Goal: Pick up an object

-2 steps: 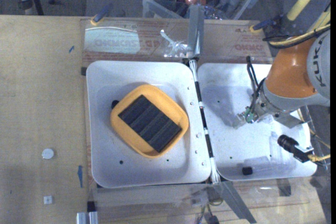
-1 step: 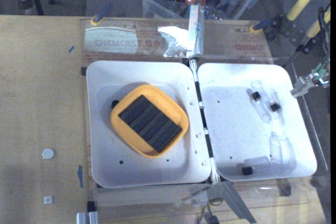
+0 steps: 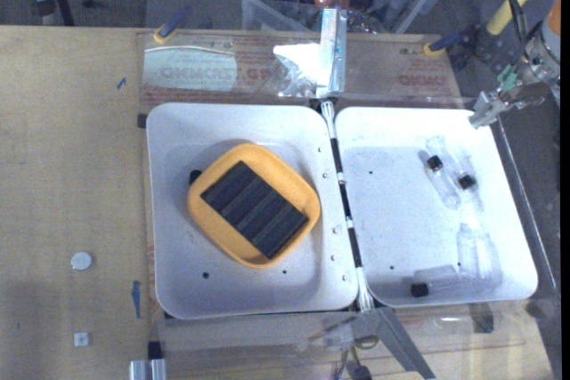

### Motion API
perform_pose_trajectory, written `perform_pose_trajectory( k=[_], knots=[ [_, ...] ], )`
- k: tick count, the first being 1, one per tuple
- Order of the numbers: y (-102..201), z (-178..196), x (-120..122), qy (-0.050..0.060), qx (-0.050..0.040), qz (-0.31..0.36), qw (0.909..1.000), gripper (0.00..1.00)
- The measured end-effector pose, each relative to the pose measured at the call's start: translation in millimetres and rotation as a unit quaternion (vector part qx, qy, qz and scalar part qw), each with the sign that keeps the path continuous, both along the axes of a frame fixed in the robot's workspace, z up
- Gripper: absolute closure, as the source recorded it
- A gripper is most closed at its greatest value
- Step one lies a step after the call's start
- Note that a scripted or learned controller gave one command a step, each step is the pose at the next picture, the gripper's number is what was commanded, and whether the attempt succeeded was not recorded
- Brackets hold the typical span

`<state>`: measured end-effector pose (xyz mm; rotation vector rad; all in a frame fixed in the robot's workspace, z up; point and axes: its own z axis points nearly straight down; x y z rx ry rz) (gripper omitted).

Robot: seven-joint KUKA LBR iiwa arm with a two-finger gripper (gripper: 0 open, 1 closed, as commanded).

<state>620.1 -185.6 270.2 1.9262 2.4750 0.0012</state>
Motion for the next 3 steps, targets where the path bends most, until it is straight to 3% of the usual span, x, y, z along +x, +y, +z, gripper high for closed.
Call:
perform_pose_trajectory(
  k=[1,2,3],
  knots=[
    [31.0,-173.7,27.6,-0.001,-0.0003,0.139,0.9902,0.0],
    [75.9,-181.2,1.1,-0.001,0.0011,0.069,0.9976,0.0],
    [66.5,-147.7,-66.6,0.004,0.0022,-0.147,0.9891,0.0]
  ],
)
